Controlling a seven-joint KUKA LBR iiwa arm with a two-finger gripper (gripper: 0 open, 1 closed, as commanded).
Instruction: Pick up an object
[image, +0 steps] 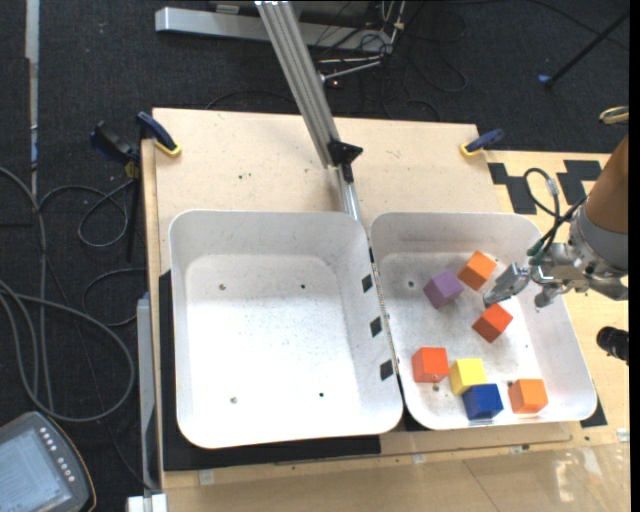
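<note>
blue block (483, 401) at near rim, gripper (508, 284) above red block (492, 322)

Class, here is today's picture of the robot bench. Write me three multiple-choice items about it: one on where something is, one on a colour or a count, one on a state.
1. Where do the blocks lie?
A. left bin
B. right bin
C. on the bench outside the bins

2. How many blocks are purple?
A. none
B. one
C. three

3. How does the yellow block stand to the blue block?
A. touching it
B. far apart from it
C. in another bin

Answers:
1 B: all seven blocks lie in the right bin, none in the left bin.
2 B: a single purple block lies near the gripper.
3 A: the yellow block sits against the blue block at the near side of the bin.
</note>
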